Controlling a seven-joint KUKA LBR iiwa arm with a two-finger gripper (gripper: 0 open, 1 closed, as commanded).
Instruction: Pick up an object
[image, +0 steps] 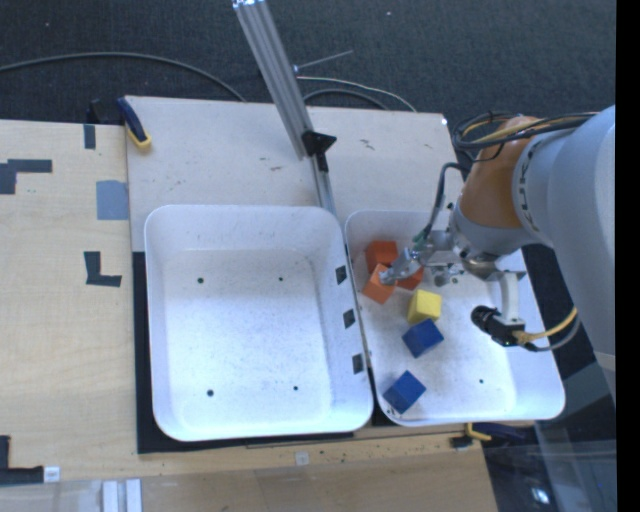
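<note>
From my screen I see the gripper low in the right bin, but its tips merge with the orange blocks, so I cannot tell if it is open, closed, or gripping. The orange pieces overlap; I count 2, maybe 3. I also count 1 yellow cube and 2 blue cubes, the second near the front wall. The orange blocks lie right at the gripper, the yellow cube just beside it. The left bin stands beside.
</note>
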